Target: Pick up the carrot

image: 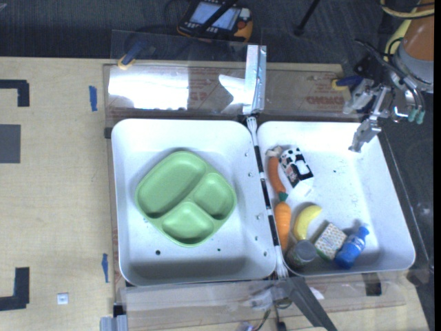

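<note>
The gripper hangs at the top right corner of the right bin, w/ the arm's wrist leading off toward the upper right. Its metal fingers point down over the bin's back rim; can't tell from this angle whether they are apart or together, and nothing shows between them. It is well apart from the objects in the bin.

All the objects are crowded along the right bin's left side. The carrot lies against the left wall, approx. lengthwise front to back, orange w/ a bit of green at its far end. Just behind it, also along the wall, lies a thinner orange sausage-like item. Beside that, a small black-and-white carton lies tilted. Right of the carrot & touching or almost touching it sits a yellow lemon. In front of the lemon is a dark round can, then a small patterned box, then a blue bottle lying on its side near the front rim.

The left bin holds a green divided plate w/ three sections, set near the middle. Both bins sit on a pale wooden bench. Behind the bins stands a clear plastic panel.
</note>
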Robot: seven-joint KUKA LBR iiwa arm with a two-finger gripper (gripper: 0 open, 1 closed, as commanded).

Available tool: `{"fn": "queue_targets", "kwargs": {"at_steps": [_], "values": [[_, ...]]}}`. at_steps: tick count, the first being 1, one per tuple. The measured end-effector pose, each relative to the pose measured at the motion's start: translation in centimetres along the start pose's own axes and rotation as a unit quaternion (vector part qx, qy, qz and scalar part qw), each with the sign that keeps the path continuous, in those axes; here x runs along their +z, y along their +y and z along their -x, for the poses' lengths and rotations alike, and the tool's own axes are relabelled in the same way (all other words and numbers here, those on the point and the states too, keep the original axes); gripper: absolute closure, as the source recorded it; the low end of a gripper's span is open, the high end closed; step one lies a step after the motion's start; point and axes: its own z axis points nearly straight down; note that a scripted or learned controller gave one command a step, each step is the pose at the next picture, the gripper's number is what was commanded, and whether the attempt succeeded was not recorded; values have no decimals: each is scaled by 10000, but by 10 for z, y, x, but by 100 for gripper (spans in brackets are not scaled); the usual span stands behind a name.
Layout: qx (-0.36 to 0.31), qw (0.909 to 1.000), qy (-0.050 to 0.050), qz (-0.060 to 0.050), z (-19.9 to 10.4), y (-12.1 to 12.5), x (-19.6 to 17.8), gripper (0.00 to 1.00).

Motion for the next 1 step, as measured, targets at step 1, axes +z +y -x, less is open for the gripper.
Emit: {"fn": "queue_targets", "kwargs": {"at_steps": [1], "values": [[-1457,9893,-6,8,-3,62,-30,0]]}}
